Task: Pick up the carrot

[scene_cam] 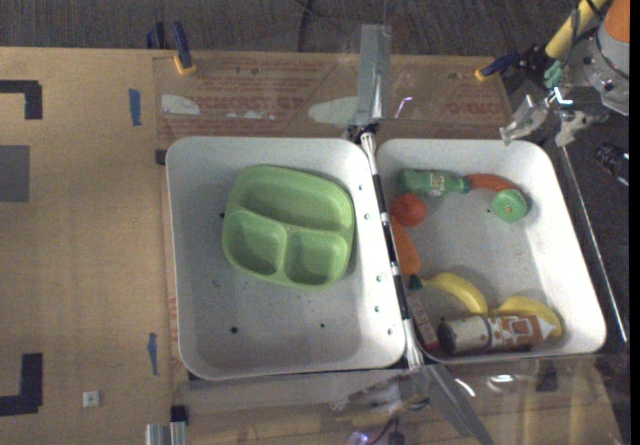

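The carrot [405, 249] is a slim orange piece lying lengthwise against the left wall of the right bin [572, 233], just below a red tomato [408, 209]. My gripper [543, 123] hangs over the back right corner of that bin, far from the carrot and up to its right. Its fingers are spread open with nothing between them.
A green bottle [435, 181] and an orange piece with a round green end [503, 197] lie at the back of the right bin. Two bananas [457, 290] and a brown bottle [487, 333] lie along its front. The left bin [200, 333] holds a green divided plate [290, 225].
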You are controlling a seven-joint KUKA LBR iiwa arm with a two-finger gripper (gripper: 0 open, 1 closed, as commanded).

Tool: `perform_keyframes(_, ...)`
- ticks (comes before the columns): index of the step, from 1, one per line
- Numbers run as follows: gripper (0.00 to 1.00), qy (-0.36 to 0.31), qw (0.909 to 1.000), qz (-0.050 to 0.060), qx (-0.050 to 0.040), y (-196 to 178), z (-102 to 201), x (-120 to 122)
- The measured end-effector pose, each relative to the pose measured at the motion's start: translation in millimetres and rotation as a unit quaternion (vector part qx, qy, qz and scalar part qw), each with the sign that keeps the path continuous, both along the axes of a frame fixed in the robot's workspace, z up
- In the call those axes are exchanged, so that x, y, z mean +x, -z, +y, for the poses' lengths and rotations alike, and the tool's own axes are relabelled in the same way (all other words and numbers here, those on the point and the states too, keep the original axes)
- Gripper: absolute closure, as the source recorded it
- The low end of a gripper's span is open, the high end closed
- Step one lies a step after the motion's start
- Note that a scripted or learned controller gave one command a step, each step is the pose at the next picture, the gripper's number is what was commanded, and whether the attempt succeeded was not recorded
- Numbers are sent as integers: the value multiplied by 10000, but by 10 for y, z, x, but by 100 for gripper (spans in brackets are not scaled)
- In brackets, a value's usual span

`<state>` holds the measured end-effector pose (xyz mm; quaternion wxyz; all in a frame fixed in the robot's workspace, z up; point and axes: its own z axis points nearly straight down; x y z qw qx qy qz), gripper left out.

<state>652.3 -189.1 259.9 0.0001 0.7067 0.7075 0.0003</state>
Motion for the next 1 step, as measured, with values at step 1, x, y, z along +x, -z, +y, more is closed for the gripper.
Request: perform_keyframes(1,0,-1298,9915,4,1,1030,364,-81)
